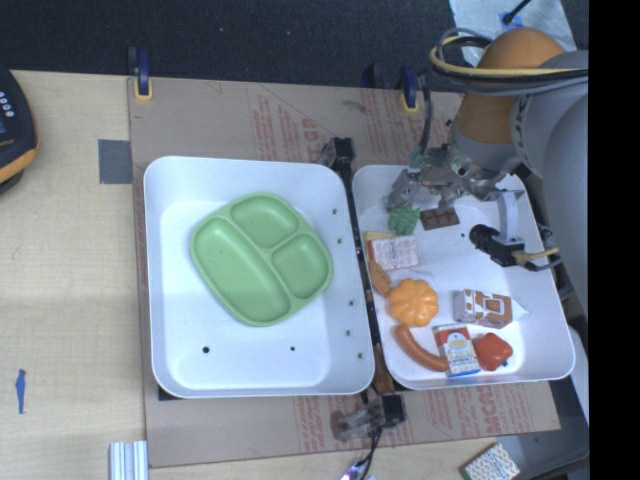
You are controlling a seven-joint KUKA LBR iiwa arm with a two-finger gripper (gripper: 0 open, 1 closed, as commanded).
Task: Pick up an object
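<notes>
Camera view: tan bench (70,268), cardboard sheet (250,118) under bins; tool (420,193) state unclear.

From my feed I see a pale wooden bench (60,298) with a brown cardboard sheet (260,128) laid over it — held at the far edge by blue clamps (142,71). Beyond the bench lies dark carpet (250,13). A grey tape patch (115,160) sits on the wood — lighting is even and soft.
</notes>
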